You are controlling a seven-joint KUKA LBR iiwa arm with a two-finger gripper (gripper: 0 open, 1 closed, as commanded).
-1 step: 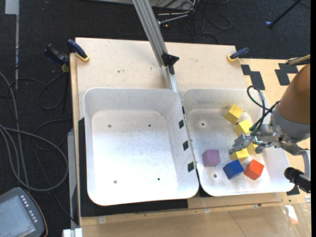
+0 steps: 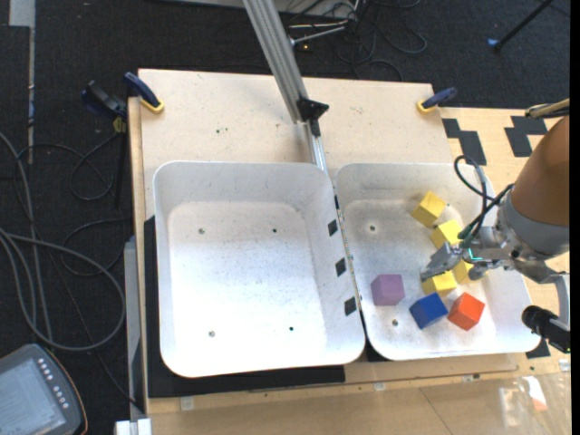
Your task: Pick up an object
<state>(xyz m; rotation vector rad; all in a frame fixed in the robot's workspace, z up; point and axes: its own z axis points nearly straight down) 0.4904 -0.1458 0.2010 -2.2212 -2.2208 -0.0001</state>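
Note:
Several small blocks lie in the right bin [image 2: 381, 198]. A yellow block [image 2: 430, 209] sits toward the back, and a second yellow block [image 2: 445, 235] lies just in front of it. Lower down are a purple block [image 2: 388, 288], a blue block [image 2: 428, 310] and an orange block [image 2: 467, 311]. A third yellow block [image 2: 444, 283] rests just above the blue one. My gripper [image 2: 450, 266] reaches in from the right and hangs low over the blocks, between the second and third yellow blocks and right above the third. I see no block lifted off the bin floor.
The left bin [image 2: 181, 188] stands beside the right one, sharing a middle wall. A slanted metal pole [image 2: 276, 48] rises from the back of the bench. Clamps sit at the bench's back corners [image 2: 145, 93]. The arm's body [image 2: 548, 198] covers the right bin's right edge.

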